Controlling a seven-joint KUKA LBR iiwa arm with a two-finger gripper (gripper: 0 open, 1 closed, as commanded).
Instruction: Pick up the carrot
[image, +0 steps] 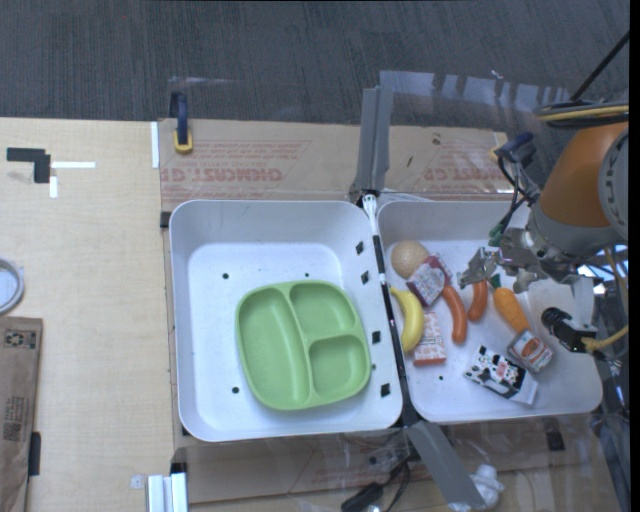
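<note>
Carrot (510, 308) in the right-hand bin (575, 400), toward its right half, lying at a slant, bright orange and tapered. Just to its left a short reddish sausage (478, 300), then a longer one (457, 312); just below it a small can (530, 350); further left a banana (407, 318) against the bin wall. Green divided plate (303, 343) alone in the left bin (185, 300), of no concern here.

Gripper (505, 272) hanging just above the carrot's upper end, close over the gap between carrot and short sausage. Open or closed: cannot tell from this slanted view, with the wrist in the way.

Probably the approach step, with no grasp made yet.

To do it well: shift slightly toward the carrot's middle, away from the short sausage, which is similar in colour and easy to catch by mistake. Turn the wrist to close across the carrot's narrow width, not along its length. Descend straight, low enough to grip below the rounded top, since a tapered, smooth body likely squirts out of a shallow pinch. Keep clear of the can on the way down. Lift slowly and check before carrying.
</note>
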